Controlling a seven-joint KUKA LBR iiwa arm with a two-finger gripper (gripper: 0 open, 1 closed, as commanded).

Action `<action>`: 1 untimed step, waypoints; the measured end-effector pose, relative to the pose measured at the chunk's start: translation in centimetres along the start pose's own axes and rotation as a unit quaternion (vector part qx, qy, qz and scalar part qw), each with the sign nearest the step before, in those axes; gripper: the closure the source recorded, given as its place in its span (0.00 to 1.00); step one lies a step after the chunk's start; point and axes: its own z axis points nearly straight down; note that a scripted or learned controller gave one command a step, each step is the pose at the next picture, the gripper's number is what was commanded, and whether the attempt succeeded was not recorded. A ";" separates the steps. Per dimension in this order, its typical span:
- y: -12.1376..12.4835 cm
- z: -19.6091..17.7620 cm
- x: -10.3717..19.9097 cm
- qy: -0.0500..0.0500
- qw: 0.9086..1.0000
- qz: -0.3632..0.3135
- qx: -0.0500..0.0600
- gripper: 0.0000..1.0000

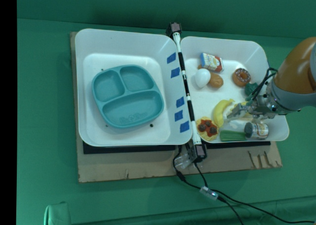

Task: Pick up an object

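Note:
The right bin (pixel 256 51) holds several toy foods. A yellow banana (pixel 221 111) lies near its front, beside a round tart with red topping (pixel 207 127), a green cucumber (pixel 232 135) and a small jar (pixel 256 130). My gripper (pixel 235 112) reaches in from the right, low over the bin and just right of the banana, above the cucumber. Its fingers look open with nothing between them. A white egg (pixel 202 77), a brown bun (pixel 216 80), a donut (pixel 241 77) and a small carton (pixel 211 61) lie further back.
The left bin (pixel 86 120) carries a teal divided plate (pixel 127 95). A dark green toy (pixel 251 89) sits beside the arm's wrist. A divider rail with blue tape (pixel 183 91) runs between the bins. Cables (pixel 207 189) trail off the bench front.

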 end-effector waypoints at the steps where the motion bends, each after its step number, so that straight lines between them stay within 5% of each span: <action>1: 0.0 -7.5 -1.5 -0.001 1.000 -0.001 -0.001 0.00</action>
